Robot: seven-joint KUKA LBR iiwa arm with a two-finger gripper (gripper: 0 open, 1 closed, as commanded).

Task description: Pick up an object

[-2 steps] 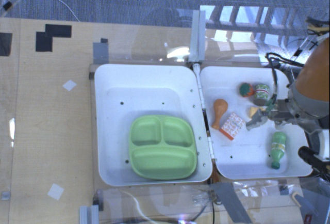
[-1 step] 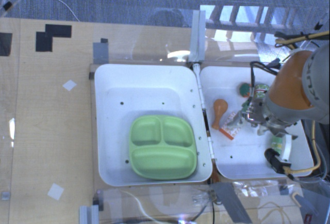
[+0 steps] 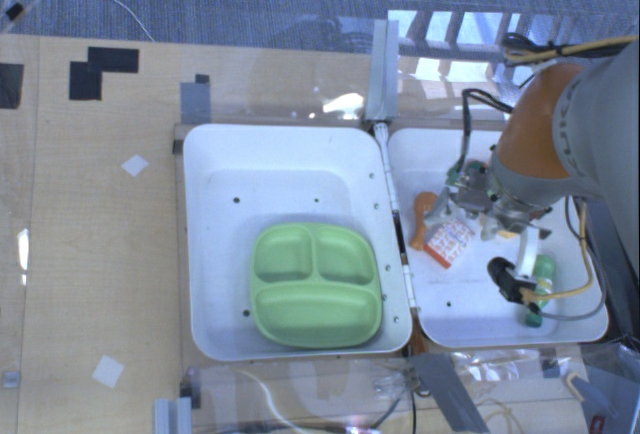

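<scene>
Right now the gripper (image 3: 457,212) hangs by an orange-and-white packet (image 3: 448,242) in the right bin (image 3: 440,320); gripping or loose, I cannot tell. A green divided plate (image 3: 315,284) lies in the left bin (image 3: 230,154).

- White bins on the worktop (image 3: 80,272): two, namely the left bin (image 3: 210,182) and the right bin (image 3: 440,322).
- Green divided plate (image 3: 315,284): one, in the left bin; three compartments counted.
- Orange-and-white packet (image 3: 447,242): one, in the right bin.
- Orange item (image 3: 426,206): one, in the right bin; kind not determinable.
- Green item (image 3: 543,272): one, in the right bin; partly hidden.
- Loose things in the right bin, total: three.
- Robot arm (image 3: 590,132): one.
- Black patches on the worktop: two, namely the L-shaped patch (image 3: 100,72) and the edge patch (image 3: 8,85).
- Pale square markers on the worktop: two, namely the upper marker (image 3: 135,164) and the lower marker (image 3: 107,371).
</scene>
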